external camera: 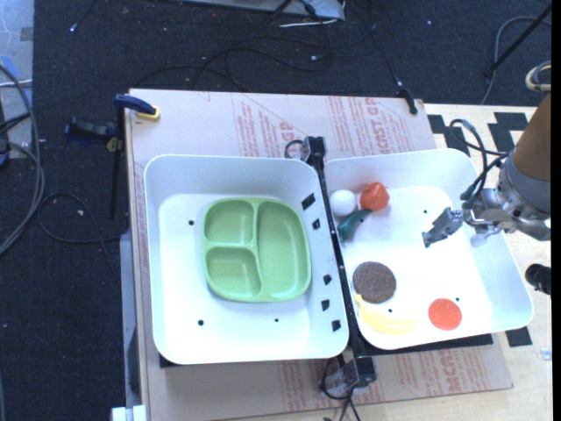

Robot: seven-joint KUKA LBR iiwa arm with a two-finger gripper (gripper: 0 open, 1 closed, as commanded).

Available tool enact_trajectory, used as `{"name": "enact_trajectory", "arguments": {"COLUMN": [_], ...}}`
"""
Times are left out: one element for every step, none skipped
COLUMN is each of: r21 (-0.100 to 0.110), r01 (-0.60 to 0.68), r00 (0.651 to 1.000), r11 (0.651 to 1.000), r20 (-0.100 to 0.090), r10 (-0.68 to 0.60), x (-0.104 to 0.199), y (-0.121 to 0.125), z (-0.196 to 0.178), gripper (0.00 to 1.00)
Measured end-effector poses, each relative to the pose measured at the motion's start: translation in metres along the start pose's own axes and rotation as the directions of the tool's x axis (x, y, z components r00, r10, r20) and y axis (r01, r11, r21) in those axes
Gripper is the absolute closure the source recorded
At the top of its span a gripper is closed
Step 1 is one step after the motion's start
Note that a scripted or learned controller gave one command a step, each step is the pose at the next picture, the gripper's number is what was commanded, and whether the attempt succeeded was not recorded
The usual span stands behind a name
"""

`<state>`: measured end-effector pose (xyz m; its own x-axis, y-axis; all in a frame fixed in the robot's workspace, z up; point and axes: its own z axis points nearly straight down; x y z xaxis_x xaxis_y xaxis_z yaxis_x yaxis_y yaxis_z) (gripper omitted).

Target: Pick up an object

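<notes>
I saw the gripper (441, 227) hanging over the right bin (491, 274), near its right edge. I could not tell how it was set. A brown cookie (374, 281), banana (386, 322) and orange disc (445, 314) lay near the bin's front edge. A green plate (257, 249) sat in the left bin (175, 261).

The robot has 1 arm (530, 160). It comes in from the right side of the picture. The top part has an orange-brown band, and under that the arm is grey. The wrist bends down and to the left. At its tip sits the gripper (436, 231), dark grey and small. It points left and a bit down. It is too small and blurry to say how it is set. Nothing can be seen in it.
</notes>
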<state>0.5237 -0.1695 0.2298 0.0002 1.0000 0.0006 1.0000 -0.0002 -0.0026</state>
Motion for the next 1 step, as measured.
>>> {"name": "enact_trajectory", "arguments": {"r21": [-0.002], "r01": [0.000], "r00": [1.000], "r11": [1.000], "r20": [0.000], "r10": [0.000], "x": [0.0000], "y": [0.0006], "z": [-0.0010], "gripper": [0.00]}}
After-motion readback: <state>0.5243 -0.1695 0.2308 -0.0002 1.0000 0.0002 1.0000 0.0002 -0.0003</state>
